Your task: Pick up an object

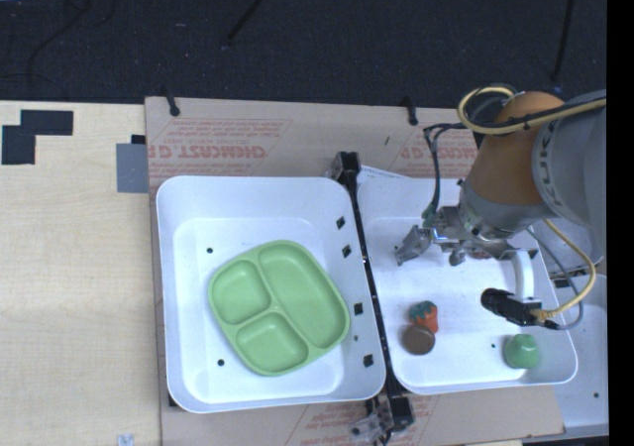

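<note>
Bench (69, 266): pale wood surface, with a cardboard sheet (258, 137) under two shallow white bins set side by side.
Arm (540, 171): grey with an orange band, reaching in from the right above the right bin.
Left bin (188, 211): holds one green divided plate (278, 307), three compartments, lying flat and turned at a slant.
Right bin (396, 216): holds three small things along its near side.
Green object (522, 351): rounded, in the near right corner of the right bin, well apart from the other two.
Brown round piece (418, 340): near the bin's left side, touching the orange-and-green piece (425, 313) just behind it.
Gripper (428, 242): over the far middle of the right bin, fingers spread a little, nothing between them, clear of all three objects.
</note>
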Controlling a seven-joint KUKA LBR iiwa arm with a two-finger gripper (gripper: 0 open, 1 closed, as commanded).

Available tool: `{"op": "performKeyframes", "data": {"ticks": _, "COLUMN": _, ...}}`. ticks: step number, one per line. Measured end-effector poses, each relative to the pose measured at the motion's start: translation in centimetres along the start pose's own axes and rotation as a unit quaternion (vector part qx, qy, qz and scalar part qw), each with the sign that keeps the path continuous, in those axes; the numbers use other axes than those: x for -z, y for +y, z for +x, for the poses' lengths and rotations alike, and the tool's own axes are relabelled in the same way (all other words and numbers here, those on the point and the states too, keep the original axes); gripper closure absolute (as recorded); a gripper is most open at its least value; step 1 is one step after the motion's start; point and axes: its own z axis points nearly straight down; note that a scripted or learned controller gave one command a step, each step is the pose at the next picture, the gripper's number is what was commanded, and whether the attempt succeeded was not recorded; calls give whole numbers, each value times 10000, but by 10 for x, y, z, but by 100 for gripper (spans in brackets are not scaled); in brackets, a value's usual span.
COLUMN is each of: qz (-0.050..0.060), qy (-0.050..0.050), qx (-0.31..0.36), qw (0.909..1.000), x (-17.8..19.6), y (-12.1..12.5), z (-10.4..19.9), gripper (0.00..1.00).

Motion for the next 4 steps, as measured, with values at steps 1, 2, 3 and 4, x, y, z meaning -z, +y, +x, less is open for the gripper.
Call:
{"op": "performKeyframes", "data": {"ticks": 1, "qz": -9, "qy": 0, "qx": 0, "qw": 10000, "x": -34, "y": 0, "z": 2, "gripper": 0}}
{"op": "performKeyframes", "data": {"ticks": 2, "qz": -14, "qy": -2, "qx": -21, "qw": 10000, "x": -22, "y": 0, "z": 0, "gripper": 100}}
{"op": "performKeyframes", "data": {"ticks": 3, "qz": -53, "qy": -9, "qx": 2, "qw": 10000, "x": 40, "y": 5, "z": -3, "gripper": 100}}
{"op": "performKeyframes", "data": {"ticks": 4, "qz": -53, "qy": -8, "qx": 4, "qw": 10000, "x": 88, "y": 12, "z": 2, "gripper": 100}}
